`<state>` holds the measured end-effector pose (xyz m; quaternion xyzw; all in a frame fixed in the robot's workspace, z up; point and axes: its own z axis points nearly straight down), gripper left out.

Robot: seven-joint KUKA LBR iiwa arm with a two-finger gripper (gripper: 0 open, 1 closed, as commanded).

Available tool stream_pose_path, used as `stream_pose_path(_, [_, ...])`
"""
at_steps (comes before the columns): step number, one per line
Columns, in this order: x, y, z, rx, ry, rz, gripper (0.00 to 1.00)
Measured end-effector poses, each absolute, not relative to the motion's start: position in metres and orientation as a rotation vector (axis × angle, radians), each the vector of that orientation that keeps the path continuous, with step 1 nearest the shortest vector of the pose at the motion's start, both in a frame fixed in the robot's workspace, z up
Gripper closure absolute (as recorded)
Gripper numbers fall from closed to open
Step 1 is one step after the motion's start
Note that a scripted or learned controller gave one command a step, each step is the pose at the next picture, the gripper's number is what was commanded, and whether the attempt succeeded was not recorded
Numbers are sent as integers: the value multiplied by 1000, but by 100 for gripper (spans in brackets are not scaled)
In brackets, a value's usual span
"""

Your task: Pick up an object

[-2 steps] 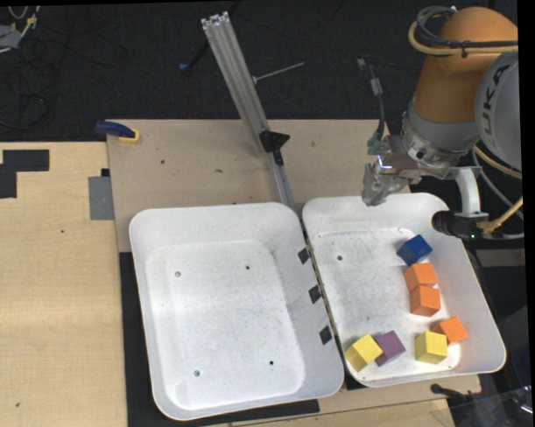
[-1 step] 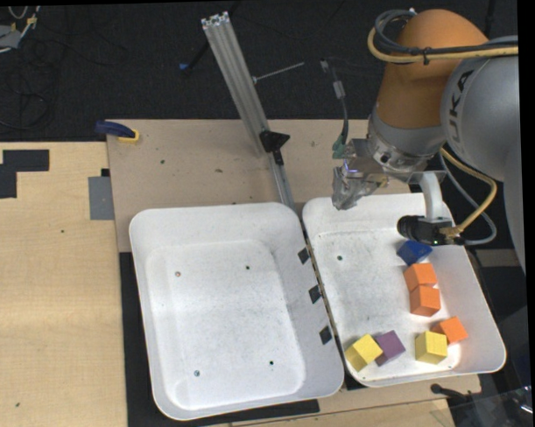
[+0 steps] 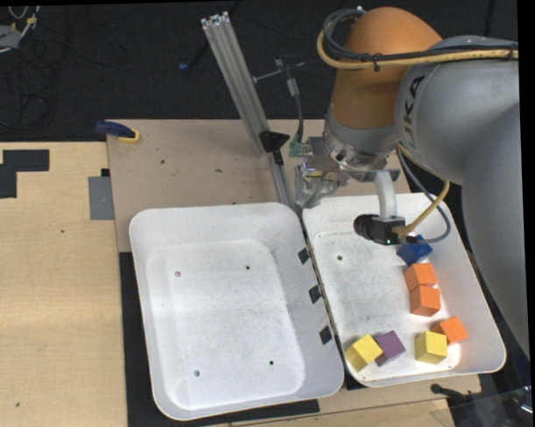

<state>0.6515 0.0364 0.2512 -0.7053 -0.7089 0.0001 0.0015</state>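
Several small blocks lie in the right bin (image 3: pixel 357 275), along its right and near sides. A blue block (image 3: pixel 415 251) sits just beside the wrist's fittings, and below it two orange blocks (image 3: pixel 420 276) (image 3: pixel 425 300) touch each other. Near the front edge are a third orange block (image 3: pixel 453 330), a yellow block (image 3: pixel 432 346), a purple block (image 3: pixel 390 345) and another yellow block (image 3: pixel 364 351). My gripper (image 3: pixel 312 189) hangs over the far left corner of the right bin, well away from the blocks. I see nothing held in it.
The left bin (image 3: pixel 218 315) stands beside the right one, separated by a rim with black clips (image 3: pixel 314 293). A slanted aluminium bar (image 3: pixel 246 95) rises just behind the gripper. The arm's large grey body covers the right side.
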Motion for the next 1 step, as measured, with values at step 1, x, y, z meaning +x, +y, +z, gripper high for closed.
stream_pose_path(1, [662, 91, 227, -2214, -2224, 3, 100])
